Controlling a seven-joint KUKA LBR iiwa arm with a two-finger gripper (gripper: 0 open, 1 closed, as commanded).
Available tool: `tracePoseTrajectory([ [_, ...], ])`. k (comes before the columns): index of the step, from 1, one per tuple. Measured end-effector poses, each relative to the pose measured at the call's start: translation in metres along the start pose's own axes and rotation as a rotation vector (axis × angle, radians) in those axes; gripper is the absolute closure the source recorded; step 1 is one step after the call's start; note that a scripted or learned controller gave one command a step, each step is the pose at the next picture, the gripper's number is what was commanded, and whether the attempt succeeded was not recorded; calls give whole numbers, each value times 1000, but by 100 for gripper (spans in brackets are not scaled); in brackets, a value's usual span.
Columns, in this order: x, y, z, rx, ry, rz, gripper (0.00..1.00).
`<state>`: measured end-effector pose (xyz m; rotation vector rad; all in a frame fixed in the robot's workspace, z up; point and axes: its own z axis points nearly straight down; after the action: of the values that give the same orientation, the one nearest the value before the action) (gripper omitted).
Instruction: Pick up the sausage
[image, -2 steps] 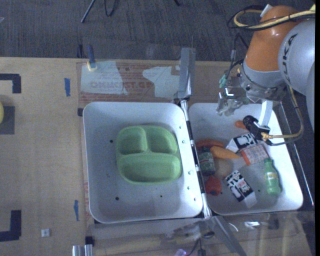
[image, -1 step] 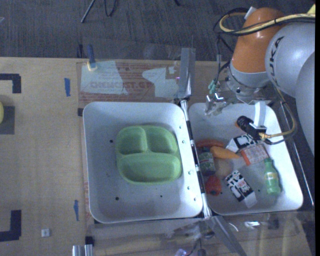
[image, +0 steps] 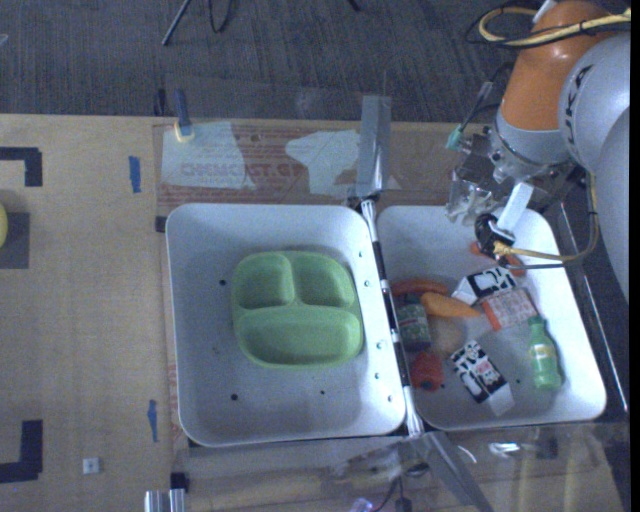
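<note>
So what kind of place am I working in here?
Probably a robotics lab pick-and-place bench: two white bins side by side on a taped wooden bench, a green divided tray, toy groceries, and a KUKA arm.

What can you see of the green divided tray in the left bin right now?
The green tray lies flat, open side up, near the middle of the left bin. It looks like matte plastic with rounded corners, moulded into three compartments: two smaller ones along the far side and one wide one along the near side. It sits slightly askew to the bin walls and rests on the bin floor alone, clear of all four walls.
</note>
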<state>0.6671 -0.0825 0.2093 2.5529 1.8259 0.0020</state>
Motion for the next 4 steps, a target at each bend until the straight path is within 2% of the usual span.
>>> tracePoseTrajectory([
  [1,134,-47,24,5,1,-105,100],
  [2,221,-125,6,7,0,164,100],
  [3,236,-114,-16,1,2,-260,100],
  [4,284,-123,51,6,0,-66,100],
])
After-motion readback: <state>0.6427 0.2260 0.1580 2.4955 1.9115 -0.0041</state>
